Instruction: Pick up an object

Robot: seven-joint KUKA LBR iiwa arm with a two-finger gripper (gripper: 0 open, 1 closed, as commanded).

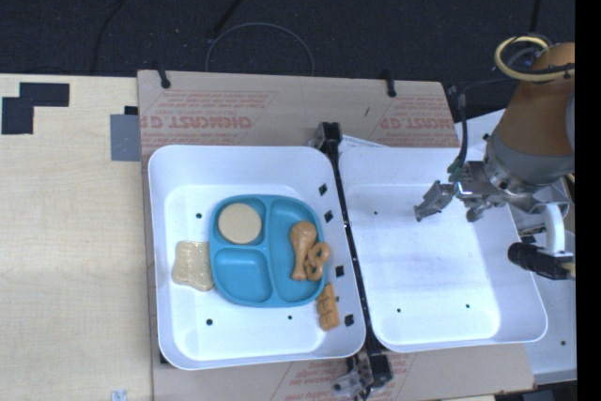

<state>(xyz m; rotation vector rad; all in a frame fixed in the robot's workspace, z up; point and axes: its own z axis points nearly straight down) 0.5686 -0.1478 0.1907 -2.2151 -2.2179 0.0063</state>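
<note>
Leftward, lying in the left bin (178, 192): pale biscuit (193, 266), blue tray (268, 251) carrying round cracker (238, 223) and pretzel-like piece (309, 250). Rightward, hovering over the right bin (451, 315): gripper (454, 202), fingers spreading apart, gripping nothing; arm partly cut off.

Two white bins (188, 174) on cardboard sheet (282, 108); black cables (258, 28) behind.
</note>
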